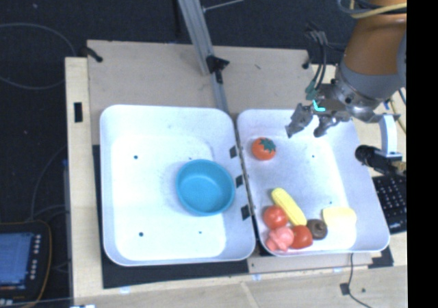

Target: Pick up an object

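My gripper [308, 126] hangs over the back of the right bin [342, 163], its two fingers spread open with nothing between them. A red-orange tomato with a green top [263, 148] lies to its left, near the bin's back left corner. At the front of the same bin lie a yellow banana [289, 206], two red tomato-like pieces [275, 217] [301, 236], a pink piece [278, 240], a brown ring [317, 229] and a pale yellow block [339, 218].
A blue bowl [204, 187] sits in the left bin [137, 163]. A grey metal post [195, 22] slants up from between the bins at the back. A black keyboard [392, 200] lies at the right edge, a screen [24, 259] at the lower left.
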You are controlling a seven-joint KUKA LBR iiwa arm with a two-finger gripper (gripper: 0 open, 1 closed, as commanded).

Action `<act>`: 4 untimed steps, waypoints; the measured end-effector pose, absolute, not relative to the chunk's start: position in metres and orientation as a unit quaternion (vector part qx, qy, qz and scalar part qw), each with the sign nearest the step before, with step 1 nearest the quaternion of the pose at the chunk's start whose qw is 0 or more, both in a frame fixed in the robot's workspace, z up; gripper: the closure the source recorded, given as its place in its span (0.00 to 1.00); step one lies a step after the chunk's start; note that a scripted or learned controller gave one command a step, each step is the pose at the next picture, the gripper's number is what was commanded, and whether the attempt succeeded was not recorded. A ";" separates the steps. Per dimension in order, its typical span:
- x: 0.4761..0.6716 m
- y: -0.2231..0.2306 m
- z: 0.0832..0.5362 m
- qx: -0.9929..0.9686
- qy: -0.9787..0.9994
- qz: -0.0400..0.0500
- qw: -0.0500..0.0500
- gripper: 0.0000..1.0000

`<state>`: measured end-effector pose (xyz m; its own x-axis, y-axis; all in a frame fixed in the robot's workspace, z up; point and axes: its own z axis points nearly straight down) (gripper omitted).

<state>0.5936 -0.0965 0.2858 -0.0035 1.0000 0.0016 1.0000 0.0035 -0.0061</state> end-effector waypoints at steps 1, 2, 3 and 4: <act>0.595 -0.096 0.290 -0.706 -0.709 -0.001 0.000 0.00; 0.584 -0.096 0.236 -0.708 -0.706 0.003 0.002 0.00; 0.580 -0.100 0.173 -0.708 -0.706 0.003 0.001 0.00; 0.584 -0.110 0.114 -0.708 -0.706 0.003 0.001 0.00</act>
<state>0.5841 -0.1104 0.1140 0.0021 1.0000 -0.0028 1.0000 -0.0021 -0.0069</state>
